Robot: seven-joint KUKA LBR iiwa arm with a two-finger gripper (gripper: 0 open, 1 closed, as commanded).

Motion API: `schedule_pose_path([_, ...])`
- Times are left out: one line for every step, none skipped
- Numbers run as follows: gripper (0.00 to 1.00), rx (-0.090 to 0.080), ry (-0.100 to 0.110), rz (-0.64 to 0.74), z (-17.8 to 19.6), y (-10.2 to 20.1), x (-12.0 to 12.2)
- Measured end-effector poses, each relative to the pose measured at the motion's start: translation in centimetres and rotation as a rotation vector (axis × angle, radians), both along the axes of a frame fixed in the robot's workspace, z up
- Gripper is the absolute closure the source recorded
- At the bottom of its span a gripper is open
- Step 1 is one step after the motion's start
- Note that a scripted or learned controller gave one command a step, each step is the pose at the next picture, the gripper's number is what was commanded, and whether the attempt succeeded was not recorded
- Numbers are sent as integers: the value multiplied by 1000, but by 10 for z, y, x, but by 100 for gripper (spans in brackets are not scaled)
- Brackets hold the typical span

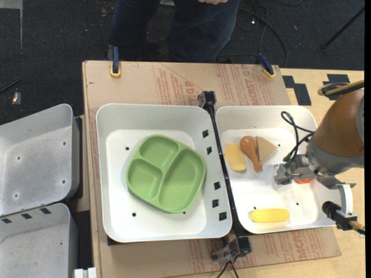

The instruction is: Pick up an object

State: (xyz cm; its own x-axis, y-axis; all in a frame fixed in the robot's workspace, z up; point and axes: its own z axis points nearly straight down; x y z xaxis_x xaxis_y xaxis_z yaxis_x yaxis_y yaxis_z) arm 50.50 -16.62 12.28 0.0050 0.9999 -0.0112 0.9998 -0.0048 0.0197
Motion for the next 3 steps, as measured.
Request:
schedule_pose_path([100, 9, 15, 7, 62, 1, -3])
schedule_pose_path([100, 9, 12, 8, 125, 0, -6])
schedule_pose_path([100, 9, 15, 8, 157, 0, -5])
